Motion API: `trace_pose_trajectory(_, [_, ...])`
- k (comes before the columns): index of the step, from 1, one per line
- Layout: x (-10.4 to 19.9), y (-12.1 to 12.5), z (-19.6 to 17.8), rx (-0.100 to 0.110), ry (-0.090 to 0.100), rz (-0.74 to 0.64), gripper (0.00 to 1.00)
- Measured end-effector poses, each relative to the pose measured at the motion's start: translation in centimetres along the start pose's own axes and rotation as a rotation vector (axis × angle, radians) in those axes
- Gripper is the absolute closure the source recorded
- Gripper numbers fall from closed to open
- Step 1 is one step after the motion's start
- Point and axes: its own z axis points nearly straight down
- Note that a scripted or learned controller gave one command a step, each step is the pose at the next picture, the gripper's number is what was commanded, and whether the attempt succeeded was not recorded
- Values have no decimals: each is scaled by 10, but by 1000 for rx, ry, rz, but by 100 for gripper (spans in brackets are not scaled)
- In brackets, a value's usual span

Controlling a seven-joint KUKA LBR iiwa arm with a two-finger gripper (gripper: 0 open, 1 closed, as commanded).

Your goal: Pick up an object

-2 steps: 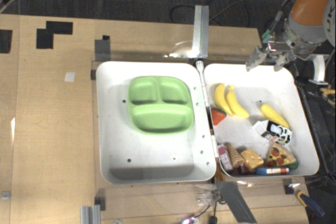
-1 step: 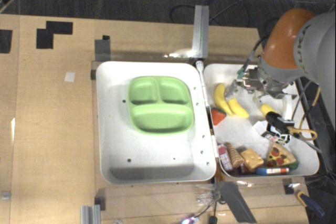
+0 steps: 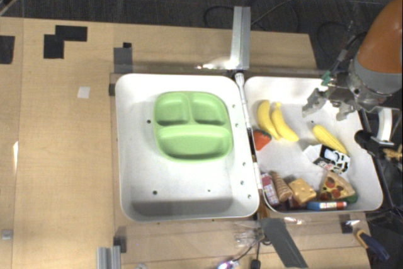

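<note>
Corn cob (image 3: 329, 138) hasn't been picked up yet as far as I can see, it's lying in the right bin (image 3: 376, 198) while the gripper (image 3: 330, 104) hangs just above it, fingers spread and pinching nothing.

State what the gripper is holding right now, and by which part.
Nothing is held. The two-finger gripper hangs open above the right white bin, with no object between its fingers; the yellow corn cob lies just below, apart from it.
</note>
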Motion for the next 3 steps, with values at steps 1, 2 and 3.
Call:
trace_pose_trajectory(1, [23,13,115,-8,0,-44,0])
trace_pose_trajectory(2, [-37,-24,114,-6,8,-88,0])
trace_pose_trajectory(3, [12,48,117,-3,2,42,0])
